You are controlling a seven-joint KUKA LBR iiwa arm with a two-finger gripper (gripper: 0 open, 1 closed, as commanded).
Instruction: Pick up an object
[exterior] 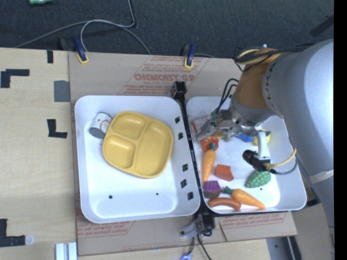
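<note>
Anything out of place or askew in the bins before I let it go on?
One oddity: in the left bin the yellow divided plate sits skewed, its edge overlapping a small cup lying on its side. In the right bin, the toy food is loosely piled, with nothing spilled outside.

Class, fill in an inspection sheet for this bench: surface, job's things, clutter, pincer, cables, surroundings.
Surface: cardboard-covered bench bearing two white bins, left bin and right bin.
Job's things: right bin holds toy food, including an upright carrot, a lying carrot, a red block, a green cone.
Clutter: yellow divided plate and a small cup in left bin.
Pincer: pincer low over right bin's top; grip unclear.
Cables: white cable behind bench.
Surroundings: dark carpet, green bottle.
</note>
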